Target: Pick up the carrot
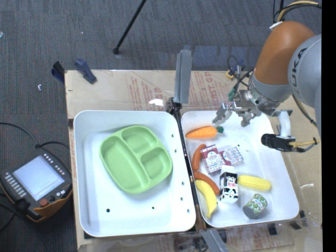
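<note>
Where right bin begins, carrot (202,133): orange, tapered, green-tipped.

The carrot (201,133) is orange with a green tip; the divided plate (136,158) is light green and sits in a white bin (84,140). The banana (206,197) and corn cob (254,182) are yellow, the sausage (198,156) is orange-red, and the small carton (228,186) carries a black-and-white cow pattern. The can (254,206) is green, and the arm (286,62) is grey with an orange band.

The end effector (233,114) hovers over the right bin (286,167), fingers spread with nothing between them. The carrot (201,133) lies just beside it, near the bin's left wall.
</note>
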`<state>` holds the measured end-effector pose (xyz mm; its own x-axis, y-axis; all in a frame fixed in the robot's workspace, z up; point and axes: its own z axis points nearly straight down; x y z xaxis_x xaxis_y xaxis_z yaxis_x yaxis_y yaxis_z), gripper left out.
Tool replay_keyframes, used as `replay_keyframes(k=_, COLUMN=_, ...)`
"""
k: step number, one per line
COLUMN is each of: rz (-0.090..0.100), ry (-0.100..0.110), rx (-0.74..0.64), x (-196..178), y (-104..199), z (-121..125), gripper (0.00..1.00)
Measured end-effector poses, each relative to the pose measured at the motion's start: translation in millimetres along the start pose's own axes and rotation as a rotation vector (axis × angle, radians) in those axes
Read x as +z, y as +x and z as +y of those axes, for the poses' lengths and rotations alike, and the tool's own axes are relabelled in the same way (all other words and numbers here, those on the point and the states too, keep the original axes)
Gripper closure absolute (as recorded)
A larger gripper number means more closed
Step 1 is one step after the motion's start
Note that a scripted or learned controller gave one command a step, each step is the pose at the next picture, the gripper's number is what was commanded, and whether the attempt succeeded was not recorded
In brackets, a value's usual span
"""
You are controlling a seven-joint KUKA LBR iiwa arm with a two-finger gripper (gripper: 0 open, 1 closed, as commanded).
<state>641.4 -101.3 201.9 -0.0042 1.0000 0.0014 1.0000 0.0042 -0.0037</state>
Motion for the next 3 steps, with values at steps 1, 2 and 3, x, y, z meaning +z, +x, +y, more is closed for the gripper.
replay_keyframes(k=1, rz=-0.004, ry=-0.023, rx=-0.007, x=45.5, y=1.6, z=6.9, gripper=0.0)
replay_keyframes(k=2, rz=0.002, ry=0.004, rx=0.367, x=115.5, y=-20.6, z=2.3, gripper=0.0)
replay_keyframes(k=3, rz=-0.004, ry=0.011, rx=0.261, x=43.0, y=22.5, z=-2.3, gripper=0.0)
